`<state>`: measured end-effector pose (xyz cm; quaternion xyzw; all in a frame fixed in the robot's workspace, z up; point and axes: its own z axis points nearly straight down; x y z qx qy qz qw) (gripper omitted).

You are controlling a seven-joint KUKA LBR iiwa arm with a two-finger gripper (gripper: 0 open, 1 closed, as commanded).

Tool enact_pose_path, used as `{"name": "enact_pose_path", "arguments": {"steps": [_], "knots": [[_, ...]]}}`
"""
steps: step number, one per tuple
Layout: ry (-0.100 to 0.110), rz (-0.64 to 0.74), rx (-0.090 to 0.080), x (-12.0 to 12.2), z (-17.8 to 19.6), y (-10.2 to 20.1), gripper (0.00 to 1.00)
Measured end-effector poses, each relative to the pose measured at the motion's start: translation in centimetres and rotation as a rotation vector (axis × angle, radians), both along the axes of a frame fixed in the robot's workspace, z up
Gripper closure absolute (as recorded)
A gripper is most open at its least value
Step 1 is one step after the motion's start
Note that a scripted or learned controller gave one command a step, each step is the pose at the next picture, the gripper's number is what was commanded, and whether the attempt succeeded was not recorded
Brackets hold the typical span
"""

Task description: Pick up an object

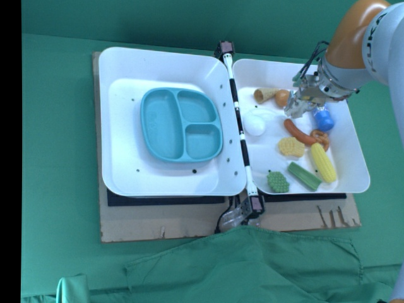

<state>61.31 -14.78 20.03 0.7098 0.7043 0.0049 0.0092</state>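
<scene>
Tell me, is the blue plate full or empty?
Empty. The blue plate lies flat in the left bin, and all three of its sections show bare. The toy food sits in the right bin.

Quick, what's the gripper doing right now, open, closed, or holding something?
Gripper: cannot be told; it is low in the right bin near the sausage.
</scene>
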Motion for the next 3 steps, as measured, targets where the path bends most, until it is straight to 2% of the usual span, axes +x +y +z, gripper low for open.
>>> {"name": "enact_pose_path", "arguments": {"steps": [1,2,3], "knots": [[0.013,0.004,0.004,1.4,-1.4,-1.4,1.00],[0.013,0.005,0.004,1.4,-1.3,-1.3,0.00],[0.004,0.002,0.002,1.6,0.1,-1.4,1.00]]}}
